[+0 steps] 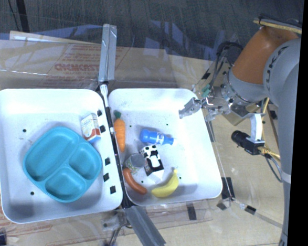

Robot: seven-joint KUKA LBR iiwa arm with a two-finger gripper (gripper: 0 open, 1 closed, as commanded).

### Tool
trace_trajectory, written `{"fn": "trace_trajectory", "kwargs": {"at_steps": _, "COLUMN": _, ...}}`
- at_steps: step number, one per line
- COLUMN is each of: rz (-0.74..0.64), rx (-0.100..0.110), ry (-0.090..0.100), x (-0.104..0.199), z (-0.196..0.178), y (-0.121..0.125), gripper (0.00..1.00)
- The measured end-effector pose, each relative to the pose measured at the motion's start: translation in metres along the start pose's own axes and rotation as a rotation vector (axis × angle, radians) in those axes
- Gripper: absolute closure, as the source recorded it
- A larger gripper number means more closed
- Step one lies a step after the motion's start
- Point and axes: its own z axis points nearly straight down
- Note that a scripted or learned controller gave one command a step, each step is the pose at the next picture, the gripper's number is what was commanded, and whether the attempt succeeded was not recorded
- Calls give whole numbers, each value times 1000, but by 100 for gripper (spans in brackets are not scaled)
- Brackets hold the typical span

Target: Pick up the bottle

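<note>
A blue bottle [156,137] with a lighter blue cap lies on its side in the middle of the right bin [202,149]. A small white bottle with an orange label [90,126] rests in the left bin [18,115], near the divider. My gripper [199,112] hangs over the right bin's far right corner, up and to the right of the blue bottle and well apart from it. Its fingers [188,109] stand open with nothing between them.
Around the blue bottle lie a carrot [120,134], a black-and-white block [152,159], a small tin [135,162], a sausage [133,181] and a banana [167,185]. A blue divided plate [62,163] fills much of the left bin. Cables run by the arm at right.
</note>
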Motion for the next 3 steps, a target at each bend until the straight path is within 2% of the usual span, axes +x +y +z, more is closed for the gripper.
{"fn": "trace_trajectory", "kwargs": {"at_steps": 1, "rz": -301, "rx": 0, "ry": 0, "x": 27, "z": 101, "y": -7, "gripper": 0}}
{"fn": "trace_trajectory", "kwargs": {"at_steps": 2, "rz": -385, "rx": -3, "ry": -1, "x": 33, "z": 139, "y": -24, "gripper": 0}}
{"fn": "trace_trajectory", "kwargs": {"at_steps": 3, "rz": -388, "rx": -2, "ry": -1, "x": 32, "z": 128, "y": -24, "gripper": 100}}
